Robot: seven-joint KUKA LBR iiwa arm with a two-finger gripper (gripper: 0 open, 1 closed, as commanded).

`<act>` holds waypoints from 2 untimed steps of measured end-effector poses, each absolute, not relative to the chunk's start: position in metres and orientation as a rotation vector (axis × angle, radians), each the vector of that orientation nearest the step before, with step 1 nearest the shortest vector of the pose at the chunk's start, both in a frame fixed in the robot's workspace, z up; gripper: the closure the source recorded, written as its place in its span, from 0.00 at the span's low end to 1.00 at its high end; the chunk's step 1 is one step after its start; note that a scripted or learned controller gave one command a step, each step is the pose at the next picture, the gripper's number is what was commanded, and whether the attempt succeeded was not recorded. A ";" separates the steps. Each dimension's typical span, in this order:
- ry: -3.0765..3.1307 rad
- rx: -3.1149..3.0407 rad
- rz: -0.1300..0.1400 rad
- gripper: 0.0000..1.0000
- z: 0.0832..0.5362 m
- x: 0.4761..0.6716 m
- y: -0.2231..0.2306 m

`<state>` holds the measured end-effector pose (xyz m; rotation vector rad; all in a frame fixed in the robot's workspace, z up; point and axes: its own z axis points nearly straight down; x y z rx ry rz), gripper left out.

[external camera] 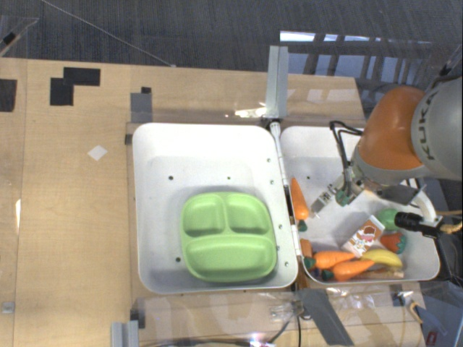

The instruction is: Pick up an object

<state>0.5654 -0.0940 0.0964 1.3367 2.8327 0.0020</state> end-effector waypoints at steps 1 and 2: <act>2.975 0.977 0.005 0.00 0.128 0.628 -0.089; 2.874 1.225 0.007 0.00 0.092 0.599 -0.093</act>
